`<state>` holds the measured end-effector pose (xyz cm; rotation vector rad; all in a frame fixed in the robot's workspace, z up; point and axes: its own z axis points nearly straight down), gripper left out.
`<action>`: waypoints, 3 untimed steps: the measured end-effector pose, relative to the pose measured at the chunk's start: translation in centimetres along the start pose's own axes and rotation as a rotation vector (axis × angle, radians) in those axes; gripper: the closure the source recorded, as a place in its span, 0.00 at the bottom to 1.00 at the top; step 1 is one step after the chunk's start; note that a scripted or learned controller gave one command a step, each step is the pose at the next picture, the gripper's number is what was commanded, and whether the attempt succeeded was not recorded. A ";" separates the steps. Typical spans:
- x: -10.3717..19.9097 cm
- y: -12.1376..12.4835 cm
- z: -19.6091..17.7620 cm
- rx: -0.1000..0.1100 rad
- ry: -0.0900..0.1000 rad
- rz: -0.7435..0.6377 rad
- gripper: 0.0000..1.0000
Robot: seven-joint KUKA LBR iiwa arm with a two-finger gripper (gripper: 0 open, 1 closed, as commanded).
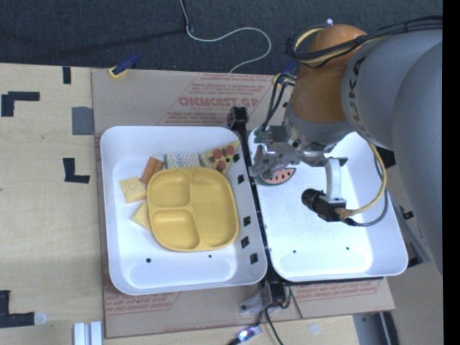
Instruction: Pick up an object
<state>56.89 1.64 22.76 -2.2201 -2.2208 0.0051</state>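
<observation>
A dark grey carpeted floor [86, 16] runs across the top, with a thin white cable [230, 34] looping over it. Below lies a pale wooden bench top [43, 214] marked with black tape pieces [72, 169] and a grey square patch [83, 119]. A brown cardboard sheet [180, 99] with red printed lettering covers the bench's middle; a blue-and-yellow clip [123, 66] sits at its upper left corner.
</observation>
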 end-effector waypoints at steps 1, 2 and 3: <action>0.1 2.0 0.6 -0.002 0.000 -0.002 1.00; 0.2 0.7 0.9 0.000 0.000 0.000 1.00; 0.6 0.5 -0.3 -0.002 0.002 -0.001 1.00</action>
